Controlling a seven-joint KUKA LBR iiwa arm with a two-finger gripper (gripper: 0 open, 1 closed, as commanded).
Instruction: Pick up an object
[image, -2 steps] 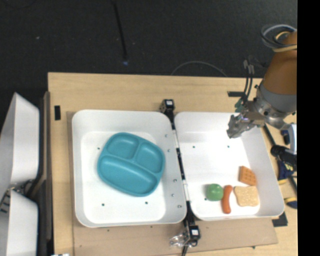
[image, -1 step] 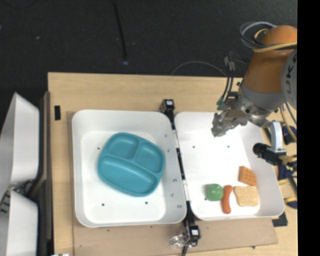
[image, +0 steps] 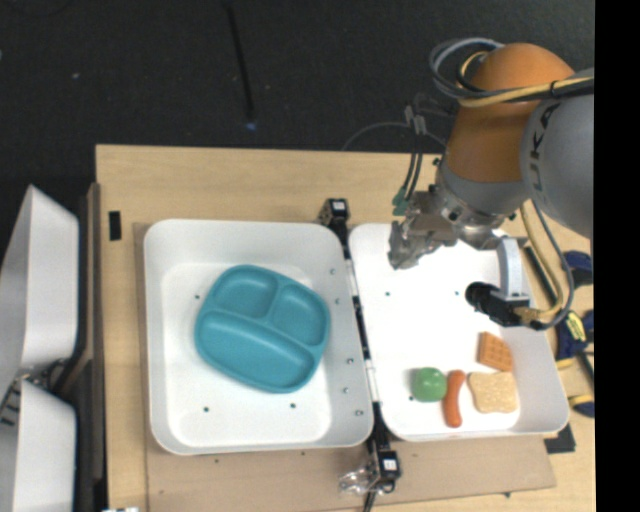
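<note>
The right bin holds small toy foods at its near right corner: a green apple, an orange sausage, a slice of toast and an orange cracker. My gripper hangs over the far left part of this bin, well away from the foods. Seen from above, its fingers point down at the bare bin floor and nothing shows between them.
A teal divided plate lies in the left bin. A black part of the arm's mount and cables hang over the right bin's right side. White boxes stand at the left edge.
</note>
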